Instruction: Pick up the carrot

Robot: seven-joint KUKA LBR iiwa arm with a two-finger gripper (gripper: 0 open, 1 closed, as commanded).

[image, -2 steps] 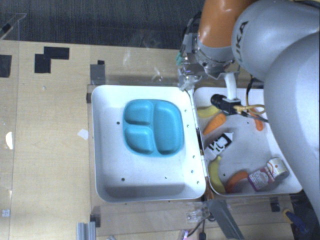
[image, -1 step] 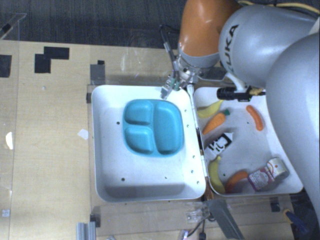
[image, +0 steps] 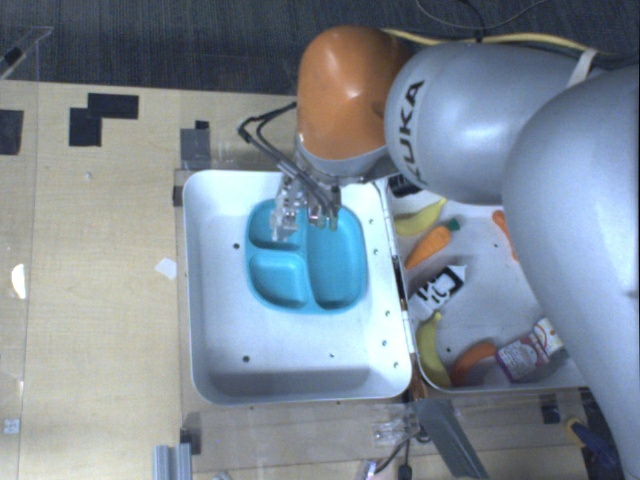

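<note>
Over left bin (image: 205,298), gripper (image: 305,213) w/ jaws above blue divided tray (image: 310,263), jaw state can't tell, nothing seen between them, carrot (image: 430,245) in right bin (image: 432,373), beside banana (image: 418,220), black-white pkg (image: 440,288), well apart from gripper.

The light is bright and even from above, glare sits on the arm (image: 480,108), and the picture is slightly soft.

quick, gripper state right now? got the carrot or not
Gripper: over the blue divided tray in the left bin, no carrot between its fingers; the carrot lies in the right bin.
</note>
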